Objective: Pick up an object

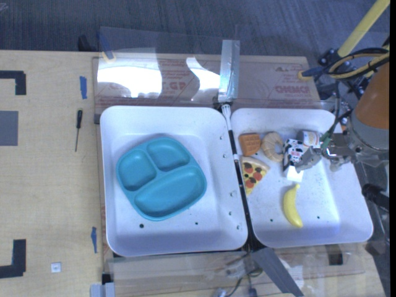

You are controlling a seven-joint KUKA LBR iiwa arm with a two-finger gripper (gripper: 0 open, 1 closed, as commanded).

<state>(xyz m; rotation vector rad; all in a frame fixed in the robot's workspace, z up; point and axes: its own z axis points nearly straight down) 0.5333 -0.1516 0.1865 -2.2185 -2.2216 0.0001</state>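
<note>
The right bin [346, 224] holds several toy foods. A yellow banana [291, 206] lies near its middle, and a pizza slice [252, 172] lies by its left wall. A square brown cracker [250, 143] and a round tan cookie [271, 145] sit at the back left. A small black-and-white object [292, 151] with a white part below it lies just right of the cookie. My gripper [307, 158] reaches in from the right, low over the bin and right against that black-and-white object. A silvery can-like thing [307, 137] sits just behind the gripper.
A blue divided plate [162, 177] lies in the left bin [117, 228]. The arm's wrist with its orange band [374, 107] and cables hangs over the right bin's right edge. A clear panel and a metal post [228, 70] stand behind the bins.
</note>
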